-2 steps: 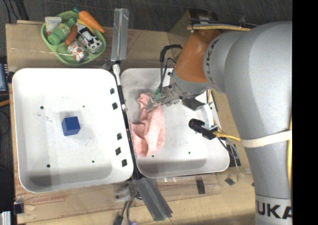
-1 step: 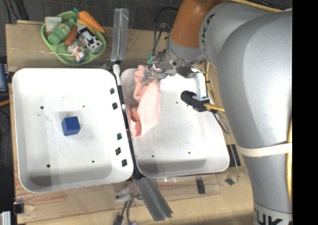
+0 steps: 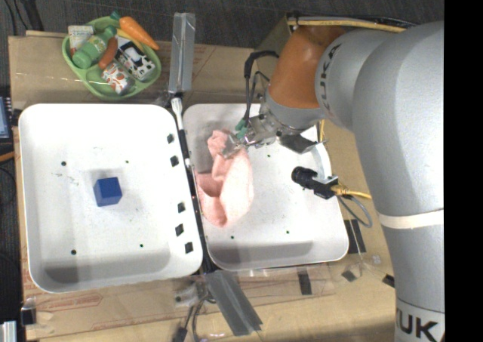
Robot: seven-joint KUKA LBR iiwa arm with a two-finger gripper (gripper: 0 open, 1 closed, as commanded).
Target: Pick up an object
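Observation:
A pink cloth [image 3: 226, 182] hangs and drapes along the left side of the right bin [image 3: 302, 235], its top bunched up near the bin's upper left. My gripper [image 3: 240, 139] sits at that bunched top, and the cloth's upper end looks pinched between its fingers. The lower part of the cloth still rests on the bin floor. A blue cube [image 3: 108, 191] lies alone in the left bin [image 3: 45, 257], far from the gripper.
A green bowl [image 3: 84, 80] with toy food, a carrot among it, stands beyond the left bin's far edge. A grey divider bar [image 3: 181, 50] runs between the bins. My grey arm covers the right side of the right bin.

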